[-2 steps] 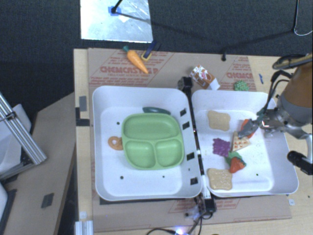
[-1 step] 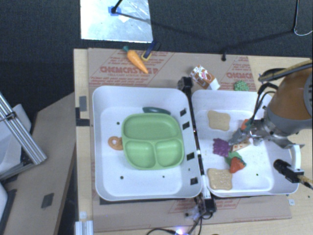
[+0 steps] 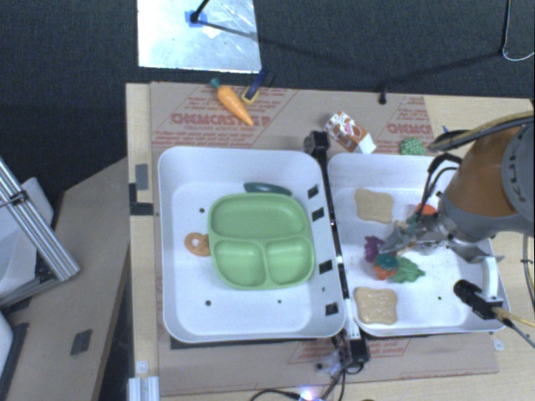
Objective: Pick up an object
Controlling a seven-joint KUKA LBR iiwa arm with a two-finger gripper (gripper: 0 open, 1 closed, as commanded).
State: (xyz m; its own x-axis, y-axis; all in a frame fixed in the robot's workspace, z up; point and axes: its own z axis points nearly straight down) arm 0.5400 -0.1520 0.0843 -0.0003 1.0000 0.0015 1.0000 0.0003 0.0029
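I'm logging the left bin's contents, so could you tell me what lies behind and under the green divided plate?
A dark teal object peeks out behind the green divided plate; most of it is covered, so I cannot identify it. A pretzel lies beside the plate. Whatever is beneath the plate is hidden.

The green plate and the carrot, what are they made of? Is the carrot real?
The green plate in the left bin looks like smooth matte plastic: one even color, rounded molded compartments. The carrot, lying on the cardboard behind the bins, is probably a plastic or rubber toy, since its orange is very bright and uniform; from this far, that can't be settled for sure.
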